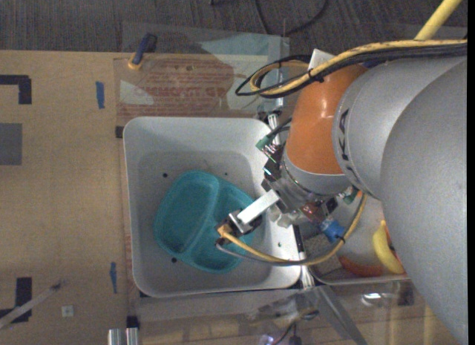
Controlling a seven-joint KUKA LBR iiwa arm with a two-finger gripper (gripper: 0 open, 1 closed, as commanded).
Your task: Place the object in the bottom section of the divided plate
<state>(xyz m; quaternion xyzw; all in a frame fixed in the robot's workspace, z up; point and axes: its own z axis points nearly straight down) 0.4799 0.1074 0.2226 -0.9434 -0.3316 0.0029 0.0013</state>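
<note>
Plate point(189, 221) just beside gripper point(285, 214)

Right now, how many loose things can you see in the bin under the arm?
2: a yellow thing against the arm, an orange thing beside it at its lower left. The arm may hide more.

Tan bench point(59, 188) — white bin point(148, 132) left of the gripper point(291, 208), second bin point(349, 281) right of it — blue tape point(99, 95) far left.

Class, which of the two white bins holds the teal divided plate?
The left bin, with the teal plate on its floor. The right bin, mostly under the arm, shows a yellow thing and an orange thing instead.
</note>
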